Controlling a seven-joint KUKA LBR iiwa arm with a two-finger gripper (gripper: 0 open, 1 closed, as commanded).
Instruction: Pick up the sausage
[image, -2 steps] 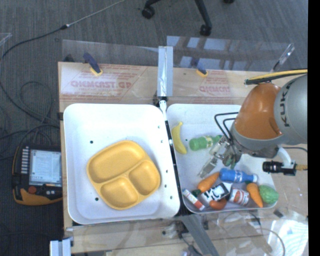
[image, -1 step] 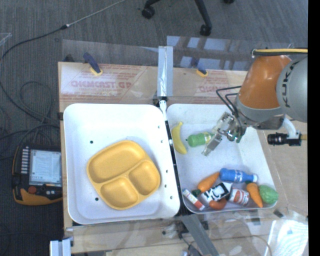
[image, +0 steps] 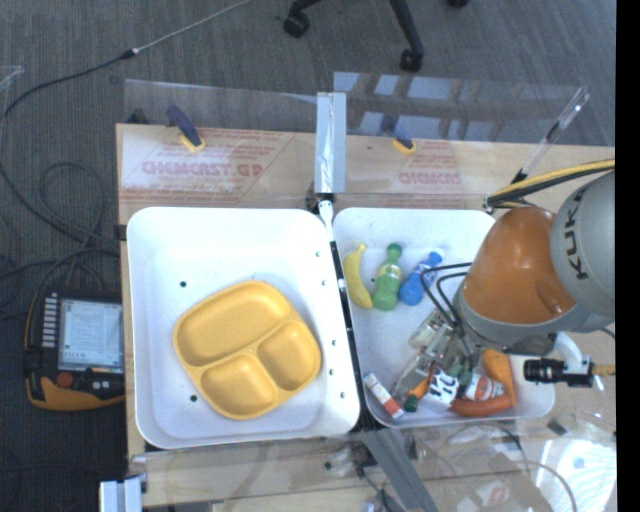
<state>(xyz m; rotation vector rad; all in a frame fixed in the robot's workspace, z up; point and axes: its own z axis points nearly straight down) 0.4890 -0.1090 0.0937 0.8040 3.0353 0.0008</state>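
Observation:
The sausage, reddish-brown and curved, lies in the near right corner of the right bin. An orange packet leans right above it, and a black-and-white item touches its left end. My gripper hangs low over the bin's near middle, just left of the sausage and above the black-and-white item. The orange wrist band covers the bin's right part. Nothing shows held in the gripper.
A banana, a green bottle and a blue bottle lie at the right bin's far left. A white tube with a red cap lies by the near wall. The left bin holds a yellow sectioned plate.

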